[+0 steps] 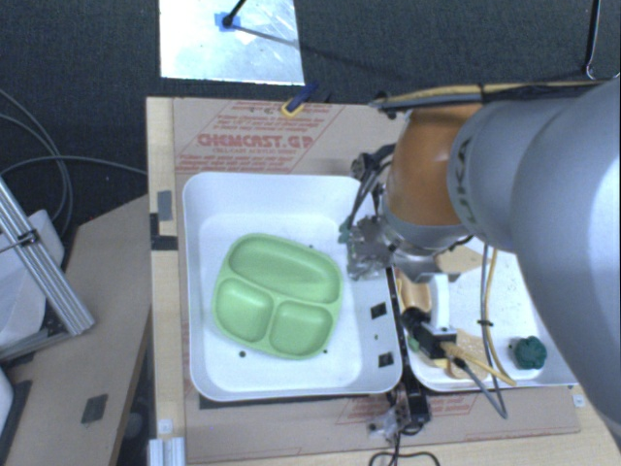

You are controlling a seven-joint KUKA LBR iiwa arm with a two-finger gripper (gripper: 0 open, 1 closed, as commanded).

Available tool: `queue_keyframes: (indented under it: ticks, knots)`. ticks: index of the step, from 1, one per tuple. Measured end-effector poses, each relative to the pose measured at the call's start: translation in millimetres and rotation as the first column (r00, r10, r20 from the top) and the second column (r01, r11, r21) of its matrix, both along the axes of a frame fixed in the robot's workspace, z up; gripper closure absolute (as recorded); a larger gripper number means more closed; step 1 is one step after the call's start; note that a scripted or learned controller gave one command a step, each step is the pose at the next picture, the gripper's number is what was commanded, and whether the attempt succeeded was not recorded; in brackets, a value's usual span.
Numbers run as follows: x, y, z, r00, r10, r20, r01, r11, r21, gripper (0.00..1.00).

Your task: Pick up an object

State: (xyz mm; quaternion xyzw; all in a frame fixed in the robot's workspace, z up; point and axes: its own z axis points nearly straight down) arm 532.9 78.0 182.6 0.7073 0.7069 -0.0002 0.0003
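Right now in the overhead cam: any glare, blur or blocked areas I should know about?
Camera view: the shiny sheet behind the bench glares, washing out its surface; the arm's grey link at right is soft and out of focus, hiding much of the right bin; the green divided plate in the left bin is evenly lit and sharp; the dark green object looks slightly soft.

I'm seeing dark carpet floor [87, 37] surrounding bench. Shiny silver sheet [230, 25] lying on floor at top, catching light. Tan cardboard [254, 134] with red lettering covering benchtop. Aluminium frame rail [39, 265] slanting at left. Black cables [68, 178] trailing across floor.
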Motion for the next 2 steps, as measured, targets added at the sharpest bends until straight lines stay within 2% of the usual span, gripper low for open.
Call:
queue_keyframes:
  ticks: [2]
  knots:
    - [-6,-8,12,1.000,0.004,0.002,-0.004,1.000,0.001,1.00]
